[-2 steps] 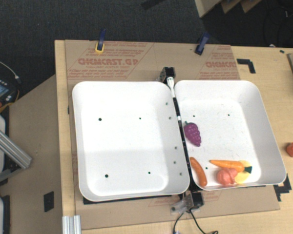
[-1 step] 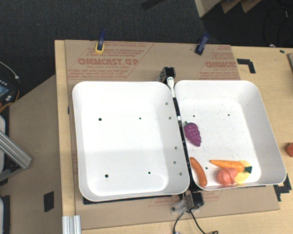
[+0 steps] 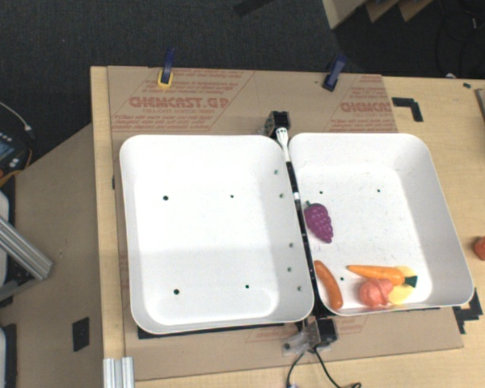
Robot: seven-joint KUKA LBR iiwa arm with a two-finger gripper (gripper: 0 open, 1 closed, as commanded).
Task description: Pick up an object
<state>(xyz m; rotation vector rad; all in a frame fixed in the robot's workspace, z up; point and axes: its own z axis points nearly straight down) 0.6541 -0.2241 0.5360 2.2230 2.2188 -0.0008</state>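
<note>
Toys are lying in the right-hand shallow white bin (image 3: 436,208): a purple plastic grape bunch (image 3: 319,221) at nine o'clock, an orange plastic carrot (image 3: 376,272), a red-orange sausage-shaped piece (image 3: 329,284) and a pink-and-yellow lump (image 3: 380,294) toward six. Nothing is being grasped; the pick is only beginning, calling for a descent over one toy, likely the isolated grapes.

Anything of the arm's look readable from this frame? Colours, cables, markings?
Very little. The one candidate is a small orange-red blob at the frame's right edge, just outside the right bin. It is rounded and has no readable markings. It is too small and too cropped to tell whether it is arm hardware or a loose item.
</note>
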